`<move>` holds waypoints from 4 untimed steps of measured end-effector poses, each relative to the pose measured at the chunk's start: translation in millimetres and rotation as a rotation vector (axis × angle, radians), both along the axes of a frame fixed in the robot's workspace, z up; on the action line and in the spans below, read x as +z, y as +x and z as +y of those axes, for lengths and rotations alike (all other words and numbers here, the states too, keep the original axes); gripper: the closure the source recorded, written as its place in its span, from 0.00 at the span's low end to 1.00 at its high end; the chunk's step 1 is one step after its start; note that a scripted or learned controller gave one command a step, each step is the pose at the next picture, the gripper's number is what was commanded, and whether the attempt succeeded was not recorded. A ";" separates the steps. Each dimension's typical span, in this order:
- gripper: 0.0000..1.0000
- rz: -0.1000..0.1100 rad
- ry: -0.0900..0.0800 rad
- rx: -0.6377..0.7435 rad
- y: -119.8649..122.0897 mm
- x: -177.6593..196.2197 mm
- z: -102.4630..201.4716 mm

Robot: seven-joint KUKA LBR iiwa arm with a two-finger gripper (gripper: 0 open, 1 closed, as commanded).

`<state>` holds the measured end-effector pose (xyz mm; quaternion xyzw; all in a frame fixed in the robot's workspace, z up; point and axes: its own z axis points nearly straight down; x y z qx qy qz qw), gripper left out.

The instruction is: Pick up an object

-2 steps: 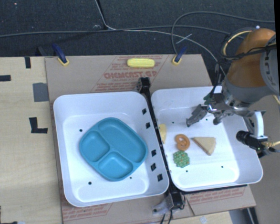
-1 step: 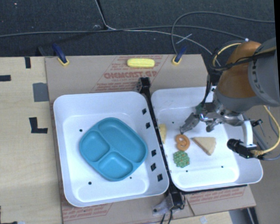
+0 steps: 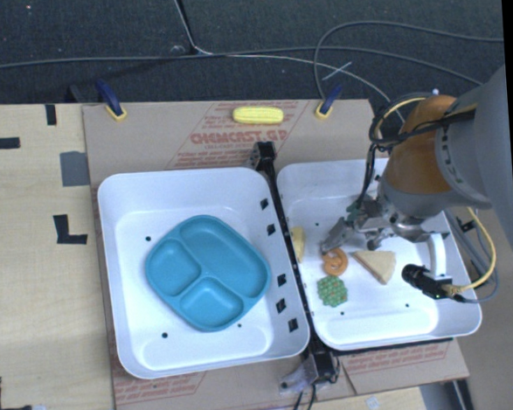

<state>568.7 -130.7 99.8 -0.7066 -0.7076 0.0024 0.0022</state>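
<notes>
Claw (image 3: 346, 234) just above orange piece (image 3: 335, 262) (right bin).

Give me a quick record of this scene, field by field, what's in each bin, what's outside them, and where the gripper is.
left bin: blue divided plate
right bin: orange ring-shaped piece, green bumpy piece, pale wedge, pale yellow piece at the left wall
outside the bins: yellow corn cob on the cardboard behind them
gripper: over the right bin, just above the orange ring-shaped piece
held: nothing seen between the fingers
</notes>
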 end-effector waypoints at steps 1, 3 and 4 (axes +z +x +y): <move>0.00 -0.006 -0.001 0.000 0.3 -14.9 0.3; 1.00 -0.011 -0.001 0.000 2.9 59.5 -1.2; 1.00 -0.013 -0.002 0.000 4.5 123.3 -3.6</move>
